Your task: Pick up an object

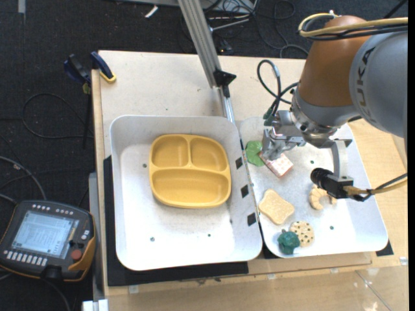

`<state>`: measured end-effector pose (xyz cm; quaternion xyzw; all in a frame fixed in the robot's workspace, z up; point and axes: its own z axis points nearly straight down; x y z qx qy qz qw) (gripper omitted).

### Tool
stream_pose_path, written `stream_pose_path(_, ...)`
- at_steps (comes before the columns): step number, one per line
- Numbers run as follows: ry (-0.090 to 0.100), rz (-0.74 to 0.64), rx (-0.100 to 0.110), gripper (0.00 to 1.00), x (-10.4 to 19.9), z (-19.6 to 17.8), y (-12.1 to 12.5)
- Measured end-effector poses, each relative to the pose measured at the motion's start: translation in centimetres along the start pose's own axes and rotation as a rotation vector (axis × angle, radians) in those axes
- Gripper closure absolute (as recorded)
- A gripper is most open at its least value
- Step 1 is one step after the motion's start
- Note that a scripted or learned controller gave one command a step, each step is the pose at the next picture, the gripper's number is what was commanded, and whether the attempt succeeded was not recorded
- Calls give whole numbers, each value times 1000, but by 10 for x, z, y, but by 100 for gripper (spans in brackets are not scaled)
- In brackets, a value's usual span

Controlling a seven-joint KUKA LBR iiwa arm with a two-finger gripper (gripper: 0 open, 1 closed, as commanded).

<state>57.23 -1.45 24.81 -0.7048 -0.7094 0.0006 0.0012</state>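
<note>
Because the arm reaches in from the right, the hand (277,149) sits low in the right bin (369,229), over a pink-and-white block (281,166) beside a green piece (253,154); whether its grip is closed, I cannot tell.

Both bins (130,238) are white. The tray (190,170) in the left one is plain mustard yellow. In the right bin a pale green piece (253,153) lies beside a pink-and-white speckled block (281,166). The toast (276,207) is tan, the cookie (302,232) beige with dark dots, the broccoli (287,240) dark green. The arm (363,63) is grey with an orange band (331,63).
</note>
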Motion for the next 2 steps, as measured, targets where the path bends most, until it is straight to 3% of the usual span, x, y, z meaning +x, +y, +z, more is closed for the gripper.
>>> stream_pose_path(2,1,-1,-1,100,91,6,-25)
